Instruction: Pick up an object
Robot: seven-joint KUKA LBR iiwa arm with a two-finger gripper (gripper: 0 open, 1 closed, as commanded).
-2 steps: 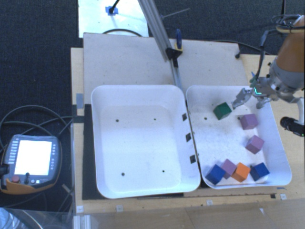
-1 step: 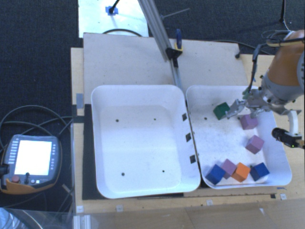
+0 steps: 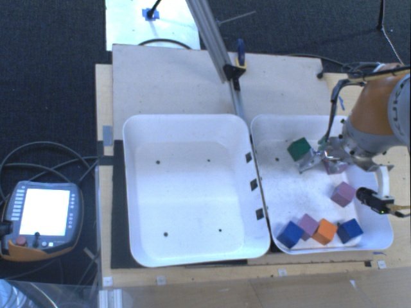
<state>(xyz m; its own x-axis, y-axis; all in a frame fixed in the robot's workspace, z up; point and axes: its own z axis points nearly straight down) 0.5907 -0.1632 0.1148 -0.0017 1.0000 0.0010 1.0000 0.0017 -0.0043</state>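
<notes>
Two shallow white plastic bins are sitting side by side on the pale bench (image 3: 192, 76), and the arm is working over the right bin (image 3: 282, 130) while the left bin (image 3: 186, 130) is lying out of its reach for now. Six small cubes are resting in the right bin: a dark green cube (image 3: 298, 149) near the upper middle, a mauve cube (image 3: 343, 194) lower right, and a row along the near rim made of a blue cube (image 3: 290, 233), a pale purple cube (image 3: 309, 225), an orange cube (image 3: 325, 231) and a second blue cube (image 3: 349, 230). The gripper (image 3: 319, 161) is hanging low just right of the green cube, probably because that cube stands apart from the others and is offering clear sides. Its metal fingers (image 3: 307, 162) appear to be standing apart, one reaching toward the green cube's lower right edge, with no cube between them. Nothing is being lifted yet; the green cube looks like the likely target.
</notes>
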